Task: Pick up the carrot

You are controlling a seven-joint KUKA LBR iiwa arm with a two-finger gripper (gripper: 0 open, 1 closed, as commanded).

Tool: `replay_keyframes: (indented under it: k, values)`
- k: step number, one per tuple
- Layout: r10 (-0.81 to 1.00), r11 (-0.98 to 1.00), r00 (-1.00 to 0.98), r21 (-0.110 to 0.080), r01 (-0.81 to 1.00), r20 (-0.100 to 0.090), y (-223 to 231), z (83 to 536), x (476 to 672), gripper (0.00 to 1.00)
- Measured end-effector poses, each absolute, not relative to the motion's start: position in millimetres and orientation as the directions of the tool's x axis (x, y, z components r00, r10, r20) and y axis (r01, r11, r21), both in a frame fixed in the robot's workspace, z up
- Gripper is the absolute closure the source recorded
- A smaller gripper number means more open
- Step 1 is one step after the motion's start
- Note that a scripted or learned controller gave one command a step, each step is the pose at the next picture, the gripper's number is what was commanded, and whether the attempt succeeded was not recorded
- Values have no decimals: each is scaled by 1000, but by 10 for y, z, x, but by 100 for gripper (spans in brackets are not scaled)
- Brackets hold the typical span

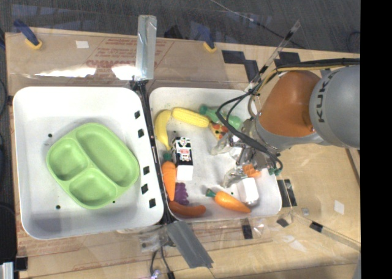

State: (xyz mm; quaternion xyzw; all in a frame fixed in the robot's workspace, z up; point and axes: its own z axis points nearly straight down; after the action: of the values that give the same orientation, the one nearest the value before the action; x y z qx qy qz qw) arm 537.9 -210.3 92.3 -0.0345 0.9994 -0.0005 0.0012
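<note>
Lowest in the view, along the front wall of the right bin, lie a brown sausage and, to its right, a carrot with a green top, pointing toward the bin's front right corner. Just beside this carrot is a small white block. A second carrot lies along the left wall of the same bin, with a purple bunch of grapes next to its lower end. Behind them are a black and white carton, a banana and a corn cob. The gripper hangs over the middle right part of this bin, above the first carrot and apart from it; how far it is open I cannot tell, because cables and small orange things crowd it. The left bin bears a green divided plate.
</note>
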Motion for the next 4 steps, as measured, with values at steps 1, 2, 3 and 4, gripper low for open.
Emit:
replay_keyframes:
  k: [1,2,3,4]
  values:
    - [-79,997,-997,-3,-79,-7,-2080,1044,5408,100]
    - [-7,1000,-1000,0,-7,0,-1996,1304,4985,100]
    - [-142,990,-990,-8,-142,-12,-2104,3040,5144,100]
    - [-450,893,-893,0,-450,-1,-2080,2530,5587,100]
